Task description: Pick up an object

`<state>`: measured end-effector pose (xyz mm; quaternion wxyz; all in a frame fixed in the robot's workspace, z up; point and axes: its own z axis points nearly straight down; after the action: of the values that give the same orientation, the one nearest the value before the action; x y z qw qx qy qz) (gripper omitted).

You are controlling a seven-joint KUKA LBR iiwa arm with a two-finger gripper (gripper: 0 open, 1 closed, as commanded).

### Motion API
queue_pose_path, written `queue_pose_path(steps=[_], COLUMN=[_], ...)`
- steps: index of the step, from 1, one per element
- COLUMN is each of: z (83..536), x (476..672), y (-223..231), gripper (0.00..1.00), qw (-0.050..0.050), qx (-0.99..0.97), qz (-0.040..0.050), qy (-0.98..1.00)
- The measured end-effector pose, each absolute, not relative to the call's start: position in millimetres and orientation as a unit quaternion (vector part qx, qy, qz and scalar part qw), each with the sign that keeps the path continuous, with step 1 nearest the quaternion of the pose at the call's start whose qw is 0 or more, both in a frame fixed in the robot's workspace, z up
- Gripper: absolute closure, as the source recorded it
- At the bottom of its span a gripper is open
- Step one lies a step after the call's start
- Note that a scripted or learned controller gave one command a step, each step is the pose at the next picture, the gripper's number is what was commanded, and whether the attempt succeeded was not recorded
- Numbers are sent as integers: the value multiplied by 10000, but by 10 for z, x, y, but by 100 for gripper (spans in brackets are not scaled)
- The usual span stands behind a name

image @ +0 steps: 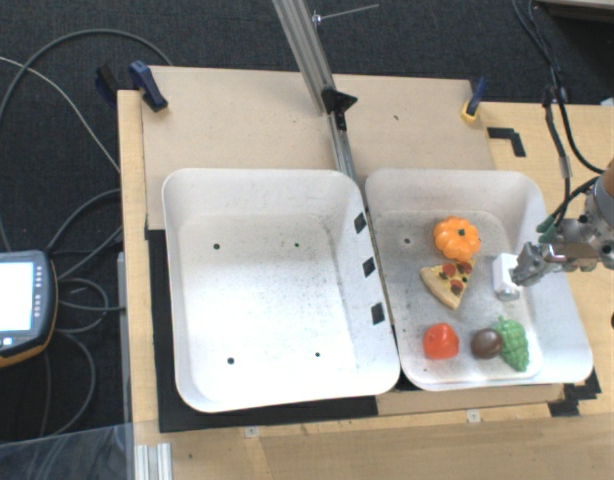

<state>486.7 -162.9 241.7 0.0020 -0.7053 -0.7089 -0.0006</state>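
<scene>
Tomato (441,342) and grapes (511,344) sit below pizza slice (446,282); tool (510,278) beside it.

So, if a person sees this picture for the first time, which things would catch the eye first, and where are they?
Probably the bright toy foods in the right bin: an orange pumpkin at the top, a pizza slice below it, then a red tomato, a brown piece and green broccoli along the near edge. Next, the end effector reaching in over that bin's right side.
</scene>
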Motion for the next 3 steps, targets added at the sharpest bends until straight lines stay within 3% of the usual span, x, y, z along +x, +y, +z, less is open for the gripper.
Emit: queue_pose_path(steps=[2, 3], z=[2571, 2457], x=[4868, 4965], y=[-553, -16], gripper=[100, 100], qw=[5, 23], qx=[-7044, -7048], qz=[-14, 2], qy=[-7098, -7094])
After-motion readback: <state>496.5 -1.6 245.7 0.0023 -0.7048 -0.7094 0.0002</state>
